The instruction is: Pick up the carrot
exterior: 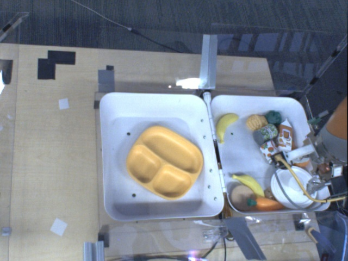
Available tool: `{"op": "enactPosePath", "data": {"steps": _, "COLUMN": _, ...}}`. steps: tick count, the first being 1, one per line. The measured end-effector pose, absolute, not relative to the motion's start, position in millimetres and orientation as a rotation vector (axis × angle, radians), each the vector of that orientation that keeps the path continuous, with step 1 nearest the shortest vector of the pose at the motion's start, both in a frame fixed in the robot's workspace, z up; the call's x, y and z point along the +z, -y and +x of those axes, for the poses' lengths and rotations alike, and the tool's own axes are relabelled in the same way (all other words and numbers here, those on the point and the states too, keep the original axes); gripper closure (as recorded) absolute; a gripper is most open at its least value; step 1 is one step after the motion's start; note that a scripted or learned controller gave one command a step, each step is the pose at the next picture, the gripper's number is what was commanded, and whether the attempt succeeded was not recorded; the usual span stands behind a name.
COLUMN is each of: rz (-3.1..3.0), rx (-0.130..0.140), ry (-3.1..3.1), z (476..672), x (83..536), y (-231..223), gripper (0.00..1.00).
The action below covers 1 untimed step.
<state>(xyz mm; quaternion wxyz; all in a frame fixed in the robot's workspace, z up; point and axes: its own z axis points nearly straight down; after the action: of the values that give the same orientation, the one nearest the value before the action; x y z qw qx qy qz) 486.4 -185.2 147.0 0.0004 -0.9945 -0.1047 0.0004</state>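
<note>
- left bin point(109, 162) has just one thing sitting in it: a yellow divided tray point(165, 161) with three compartments, sitting a bit rotated, roughly in the middle
- a metal post point(209, 61) stands at the far edge right where the two bins meet, with a bright glare spot on the bench beside it
- right bin point(239, 105) is the crowded one. at its left side, far half, there's a banana point(225, 125) curving along the wall
- second banana point(249, 183) lies nearer to us, angled, and a brownish round thing point(240, 193) that looks like a potato sits just beside it in the near-left corner
- the carrot point(266, 203) is along the near wall of the right bin, orange with a little green top pointing left, touching or almost touching the potato and tucked against the rim of a white bowl point(288, 189)
- further back: a yellow bumpy item point(256, 122), something dark green point(273, 116), a grey-green lump point(267, 132)
- there's a small carton point(284, 136) with red and white print, but the writing is too small and blurry to read, so no brand from me
- gripper point(315, 170) comes in from the right over the bowl area, with a yellow cable looped around it. honestly can't tell if it's wide, narrow or holding anything, too cluttered there
</note>
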Motion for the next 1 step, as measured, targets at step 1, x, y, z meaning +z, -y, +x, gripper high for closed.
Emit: {"op": "enactPosePath", "data": {"steps": 1, "rz": -3.123, "rx": -0.001, "ry": 0.32, "z": 487.4, "x": 125.1, "y": 193.2, "gripper": 0.0}}
